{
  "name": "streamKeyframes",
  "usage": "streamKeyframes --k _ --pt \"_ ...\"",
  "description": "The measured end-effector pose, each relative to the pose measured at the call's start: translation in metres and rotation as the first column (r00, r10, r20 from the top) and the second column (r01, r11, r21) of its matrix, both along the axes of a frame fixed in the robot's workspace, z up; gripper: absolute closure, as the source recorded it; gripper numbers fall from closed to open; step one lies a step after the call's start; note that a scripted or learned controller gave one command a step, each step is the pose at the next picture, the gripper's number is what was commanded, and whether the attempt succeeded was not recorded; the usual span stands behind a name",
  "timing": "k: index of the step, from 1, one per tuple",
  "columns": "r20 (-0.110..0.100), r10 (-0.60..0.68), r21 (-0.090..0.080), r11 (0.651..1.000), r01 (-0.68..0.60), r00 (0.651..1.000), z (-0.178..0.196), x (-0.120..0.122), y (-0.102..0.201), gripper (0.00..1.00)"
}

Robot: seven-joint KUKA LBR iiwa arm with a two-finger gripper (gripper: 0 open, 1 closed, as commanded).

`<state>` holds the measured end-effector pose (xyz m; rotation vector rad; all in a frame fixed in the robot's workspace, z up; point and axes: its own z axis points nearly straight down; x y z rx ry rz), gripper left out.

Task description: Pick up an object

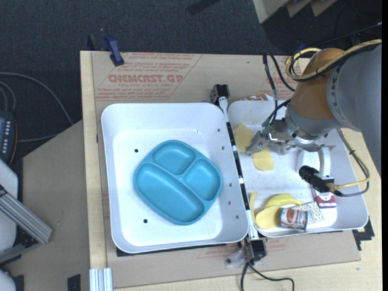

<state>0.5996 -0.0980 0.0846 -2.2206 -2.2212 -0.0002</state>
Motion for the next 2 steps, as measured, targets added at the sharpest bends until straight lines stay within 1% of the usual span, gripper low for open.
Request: streamKeyframes --k 2 --pt "-0.001 0.0 0.001 1.0 0.0 1.0 -0.0001 -0.007 0.0012 0.0"
